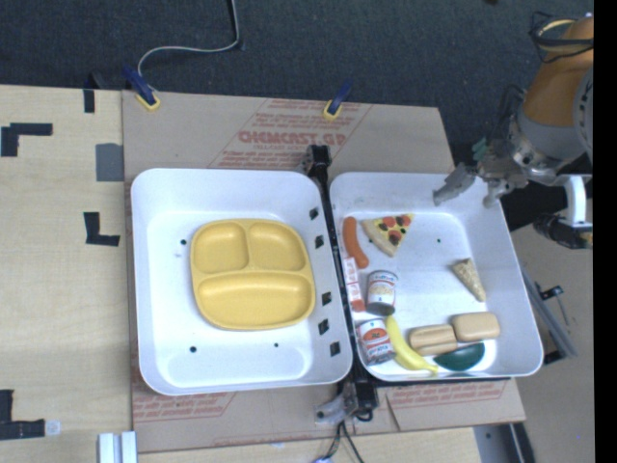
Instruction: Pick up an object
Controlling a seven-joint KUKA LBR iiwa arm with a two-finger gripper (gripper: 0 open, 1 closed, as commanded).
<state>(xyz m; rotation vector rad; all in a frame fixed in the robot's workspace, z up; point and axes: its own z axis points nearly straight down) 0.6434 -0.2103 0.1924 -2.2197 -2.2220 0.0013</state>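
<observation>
dark blue carpet floor (366,37) lies beyond a pale wood worktop (53,287) covered by brown cardboard (280,133); a white cable (193,46) crosses the carpet.

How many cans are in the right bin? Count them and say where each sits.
2. One can stands near the bin's left wall, below the hot dog. The other can lies lower down, by the banana. None appears hidden.

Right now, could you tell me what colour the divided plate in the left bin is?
Yellow; the divided plate shows in the camera view.
</observation>
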